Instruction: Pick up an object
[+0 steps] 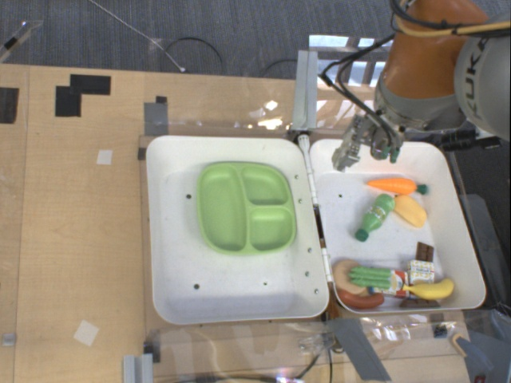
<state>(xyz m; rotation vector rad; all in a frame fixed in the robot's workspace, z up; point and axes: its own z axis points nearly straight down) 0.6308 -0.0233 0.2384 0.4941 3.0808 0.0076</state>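
Pale wood worktop [72, 238] with black patches at far left, grey carpet beyond. Two white bins side by side: left bin [168, 286] carrying a green divided plate [244, 207]; right bin [455, 214] carrying a carrot [391, 186], green bottle [375, 216], yellow piece [410, 211], and at near edge a banana [431, 290] among mixed toy food. Tool [367, 146] over far-left of right bin, nothing seen held; opening of fingers cannot be told.

Bench [72, 238]: pale wood top, black square markings [80, 92] well left of the pincer [369, 146]. Floor [200, 14]: dark grey carpet beyond, crossed by thin black cable [192, 46].
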